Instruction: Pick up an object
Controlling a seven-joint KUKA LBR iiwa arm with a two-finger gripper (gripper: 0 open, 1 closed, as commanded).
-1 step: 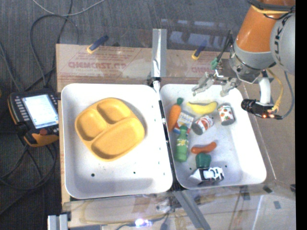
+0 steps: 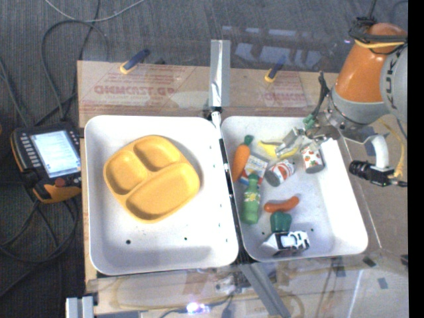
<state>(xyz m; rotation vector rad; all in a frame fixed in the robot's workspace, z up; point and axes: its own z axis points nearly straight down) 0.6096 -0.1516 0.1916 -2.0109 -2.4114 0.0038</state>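
- Pendant (image 2: 48, 154) with a lit screen is seen at the far left, off the bench, among dark cables; its lower orange edge is partly hidden by shadow.
- Left bin (image 2: 106, 244) is occupied by a yellow divided plate (image 2: 152, 176), three compartments, lying flat near the bin's middle.
- Cardboard (image 2: 142, 91) behind the bins carries faded red print that cannot be read; two blue-and-yellow clamps (image 2: 134, 60) are set on its far edge.
- Right bin (image 2: 344, 224) holds a cluster toward its left and far side: a carrot (image 2: 240, 159) tilted along the left wall, a green bottle (image 2: 250, 201) just below it, a red-and-white can (image 2: 281, 171) beside that, a yellow piece (image 2: 270, 148) partly covered by the gripper's metal parts.
- A red pepper-like item (image 2: 281, 204) lies near the bottle; below it a green block (image 2: 281, 221) touches a black-and-white toy (image 2: 291, 242) whose form is hard to make out.
- A small white cup (image 2: 312, 159) with red marks lies tilted just below the gripper.
- Gripper (image 2: 297, 142) is low over the bin's far part, near the yellow piece and the cup; whether anything is gripped cannot be told.
- Arm (image 2: 368, 71) is cut off at the right edge.
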